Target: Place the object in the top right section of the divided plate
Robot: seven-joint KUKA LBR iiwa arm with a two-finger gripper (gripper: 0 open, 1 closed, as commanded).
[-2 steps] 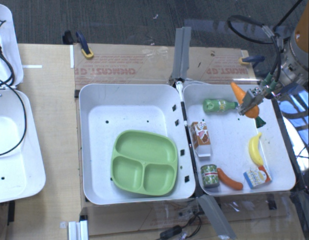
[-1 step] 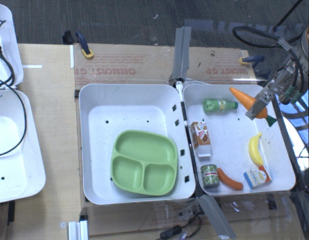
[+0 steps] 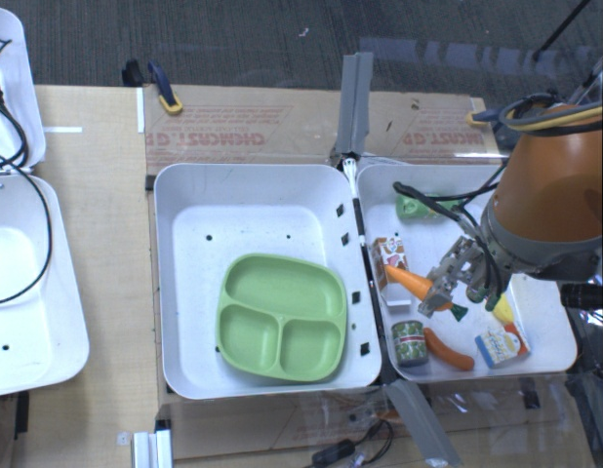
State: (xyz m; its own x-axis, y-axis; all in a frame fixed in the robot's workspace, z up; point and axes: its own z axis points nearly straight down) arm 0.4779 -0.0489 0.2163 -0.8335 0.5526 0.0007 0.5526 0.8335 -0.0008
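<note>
Overhead, slanted down on the bench: two white bins side by side, left bin (image 3: 184, 261) and right bin (image 3: 560, 354), split by a grey divider post (image 3: 356, 100) at the back.

Left bin holds the green divided plate (image 3: 282, 315), sitting toward the front-right of that bin, flat, slightly rotated. Three sections: one long one across the top, two smaller ones along the front. All sections bare.

Right bin holds the clutter. Carrot (image 3: 411, 282) lies left of centre, orange, tilted, tip pointing up-left. Just beside it on the left is a small red-and-white carton (image 3: 389, 257), and a small white block (image 3: 397, 303) sits below. Green-labelled can (image 3: 410, 343) stands upright near the front-left corner. Orange-red sausage-shaped piece (image 3: 448, 350) lies just right of the can. White-blue-orange packet (image 3: 501, 344) sits front-right, yellow piece (image 3: 504, 309) just above it. Pale green item (image 3: 416, 207) at the back, partly behind cables.

Arm comes in from the right, orange band (image 3: 550, 183) large in frame, grey wrist below it. Gripper (image 3: 446, 291) is over the right bin, centre, pointing down-left, tip right at the thick end of the carrot. Can't tell if the fingers are parted or closed — metal parts overlap and blur there. Can't tell whether the carrot is actually between them or just alongside.

Cardboard sheet (image 3: 253, 125) lies behind the bins.
</note>
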